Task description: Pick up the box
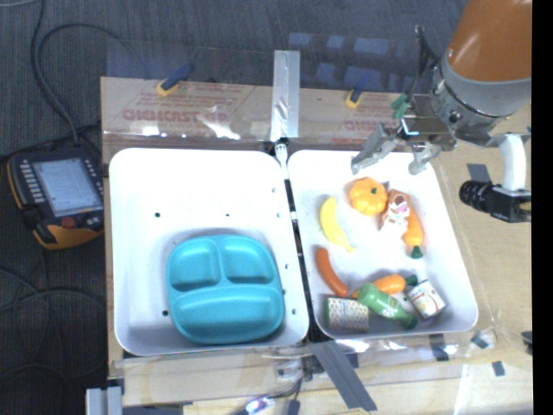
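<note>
Gripper [395, 153] hovers over the far edge of the right bin [451, 232], jaws spread, nothing between them.
The box [347, 314], a grey patterned carton, lies at the bin's near-left corner, touching a green bottle [385, 305], well apart from the gripper; a blue tray [225, 288] sits in the left bin [138, 232].

Arm [492, 41] cropped at top edge

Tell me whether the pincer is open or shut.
Open: the pincer has its two fingers spread apart above the right bin's far edge, with nothing between them.
</note>
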Motion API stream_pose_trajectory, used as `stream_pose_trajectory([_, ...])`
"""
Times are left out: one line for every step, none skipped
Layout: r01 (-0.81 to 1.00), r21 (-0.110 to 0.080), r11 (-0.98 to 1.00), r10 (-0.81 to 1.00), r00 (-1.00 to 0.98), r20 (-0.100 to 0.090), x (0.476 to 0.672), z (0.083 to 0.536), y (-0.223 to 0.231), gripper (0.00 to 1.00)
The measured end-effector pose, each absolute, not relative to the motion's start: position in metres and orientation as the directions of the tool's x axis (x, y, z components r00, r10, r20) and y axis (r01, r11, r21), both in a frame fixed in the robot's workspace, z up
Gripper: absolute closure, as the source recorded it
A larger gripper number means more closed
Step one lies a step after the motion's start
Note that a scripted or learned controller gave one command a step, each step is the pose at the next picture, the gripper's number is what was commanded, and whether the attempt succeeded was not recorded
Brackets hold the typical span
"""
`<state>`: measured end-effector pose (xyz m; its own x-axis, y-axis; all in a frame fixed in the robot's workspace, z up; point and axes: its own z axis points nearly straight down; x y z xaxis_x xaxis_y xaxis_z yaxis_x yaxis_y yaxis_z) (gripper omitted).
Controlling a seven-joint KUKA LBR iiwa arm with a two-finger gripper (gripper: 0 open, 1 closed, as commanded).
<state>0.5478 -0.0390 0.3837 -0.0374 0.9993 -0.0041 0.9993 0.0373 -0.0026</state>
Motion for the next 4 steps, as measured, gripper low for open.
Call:
stream_pose_trajectory([0.993,-0.004,0.119,0.993,-0.119,-0.001,0.539,0.345,0.036,0.00])
stream_pose_trajectory([0.983,-0.007,0.182,0.983,-0.182,-0.001,0.484,0.308,0.080,0.00])
stream_pose_trajectory([0.985,-0.006,0.175,0.985,-0.175,-0.001,0.484,0.265,0.055,0.00])
stream_pose_trajectory([0.976,-0.007,-0.219,0.976,0.219,-0.005,0.524,0.261,0.097,0.00])
